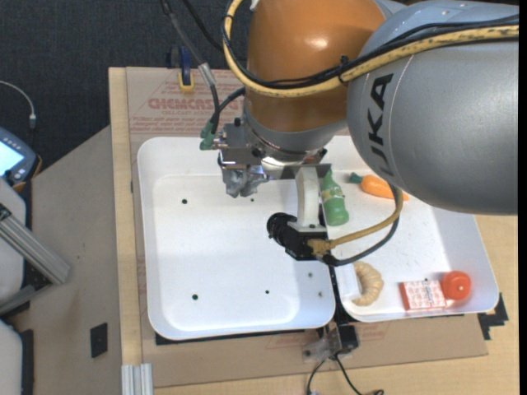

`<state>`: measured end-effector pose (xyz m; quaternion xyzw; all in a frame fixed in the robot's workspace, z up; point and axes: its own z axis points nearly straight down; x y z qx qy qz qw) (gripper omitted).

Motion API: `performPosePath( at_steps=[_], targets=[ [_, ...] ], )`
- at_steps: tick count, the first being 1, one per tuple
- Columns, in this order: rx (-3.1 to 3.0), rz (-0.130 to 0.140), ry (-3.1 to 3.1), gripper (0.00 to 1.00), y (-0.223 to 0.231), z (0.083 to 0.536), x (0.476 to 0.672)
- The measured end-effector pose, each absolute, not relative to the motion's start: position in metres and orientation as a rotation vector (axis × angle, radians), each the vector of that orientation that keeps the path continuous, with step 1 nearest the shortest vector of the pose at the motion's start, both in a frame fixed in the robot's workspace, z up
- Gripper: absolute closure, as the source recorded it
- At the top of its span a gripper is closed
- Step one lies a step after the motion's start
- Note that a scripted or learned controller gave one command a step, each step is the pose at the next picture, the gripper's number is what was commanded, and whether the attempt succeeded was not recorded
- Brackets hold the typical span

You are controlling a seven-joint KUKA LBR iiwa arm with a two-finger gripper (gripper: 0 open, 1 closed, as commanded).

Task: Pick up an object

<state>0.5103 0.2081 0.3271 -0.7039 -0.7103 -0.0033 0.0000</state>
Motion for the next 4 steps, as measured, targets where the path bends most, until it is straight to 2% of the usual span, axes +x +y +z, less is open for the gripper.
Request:
performPosePath(
  at_steps=[1,2,3,4],
  targets=[
    [-2.219,-0.01,-2.227,1.0,0.226,0.37,0.517],
    [-2.219,0.021,-2.215,1.0,0.224,0.243,0.523],
    [-2.222,0.011,-2.217,1.0,0.223,0.16,0.575],
    [-2.224,-0.01,-2.225,1.0,0.224,0.206,0.625]
  ],
)
